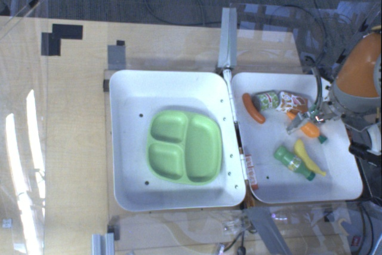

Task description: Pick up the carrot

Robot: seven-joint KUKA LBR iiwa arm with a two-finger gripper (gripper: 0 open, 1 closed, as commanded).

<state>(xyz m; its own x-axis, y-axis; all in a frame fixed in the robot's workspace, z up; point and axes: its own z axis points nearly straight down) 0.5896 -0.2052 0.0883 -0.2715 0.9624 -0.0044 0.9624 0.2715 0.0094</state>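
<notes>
Where the hand reaches, a small orange green-tipped carrot.

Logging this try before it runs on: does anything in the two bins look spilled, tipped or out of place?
Nothing spilled or broken. In the right bin the sausage, pouch, green bottle and banana lie loose on their sides. The gripper is at the carrot. The green plate sits flat.
</notes>
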